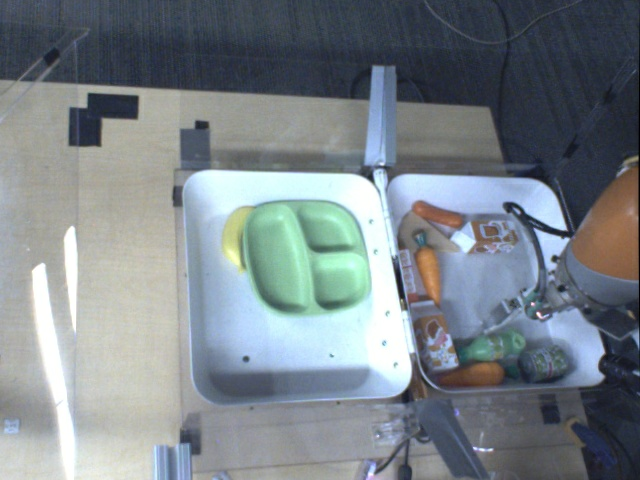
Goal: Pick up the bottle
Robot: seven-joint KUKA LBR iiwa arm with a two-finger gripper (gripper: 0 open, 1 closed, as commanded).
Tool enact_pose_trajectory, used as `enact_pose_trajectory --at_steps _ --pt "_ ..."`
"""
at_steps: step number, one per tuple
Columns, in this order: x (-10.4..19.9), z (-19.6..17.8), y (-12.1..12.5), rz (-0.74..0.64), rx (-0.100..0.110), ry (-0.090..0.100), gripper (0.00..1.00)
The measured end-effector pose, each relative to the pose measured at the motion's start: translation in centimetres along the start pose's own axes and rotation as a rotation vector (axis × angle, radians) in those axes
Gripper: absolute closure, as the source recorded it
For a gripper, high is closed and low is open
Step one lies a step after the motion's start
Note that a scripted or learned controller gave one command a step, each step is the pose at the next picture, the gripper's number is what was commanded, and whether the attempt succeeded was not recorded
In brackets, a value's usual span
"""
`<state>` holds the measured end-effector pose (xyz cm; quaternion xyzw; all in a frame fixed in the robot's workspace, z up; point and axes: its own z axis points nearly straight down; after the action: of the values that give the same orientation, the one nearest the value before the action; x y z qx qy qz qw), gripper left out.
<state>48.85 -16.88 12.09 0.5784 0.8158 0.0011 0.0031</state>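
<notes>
Two shallow white bins are seen side by side on a pale wooden bench, viewed from above at a slant. The left bin (210,368) is occupied by a green divided tray (303,255), under whose left edge a yellow object (234,238) is partly hidden. The right bin (548,193) is crowded with small items: an orange carrot (429,273) is laid lengthwise near the dividing wall, a second orange-red piece (438,213) is placed toward the far rim, and a white carton with orange print (487,236) is set beside it. A small printed packet (437,342) is propped against the near left corner. The green bottle (493,347) is laid on its side near the bin's front edge, just above an orange vegetable (470,374) and beside a dark, mottled object (544,362). The gripper (518,308) is reached in from the right, positioned just above and to the right of the bottle; whether it is released or clenched cannot be told from this angle.
</notes>
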Motion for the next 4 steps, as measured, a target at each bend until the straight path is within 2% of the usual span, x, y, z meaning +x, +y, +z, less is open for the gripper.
enact_pose_trajectory --at_steps 1,2,3,4 --pt "2.0 3.2 0.9 -0.013 -0.005 -0.004 0.00" --pt "1.9 1.9 1.2 -0.016 -0.014 -0.009 1.00" --pt "1.9 2.0 1.2 -0.016 -0.014 -0.008 0.00" --pt "-0.9 3.2 0.0 -0.011 -0.007 -0.002 0.00"
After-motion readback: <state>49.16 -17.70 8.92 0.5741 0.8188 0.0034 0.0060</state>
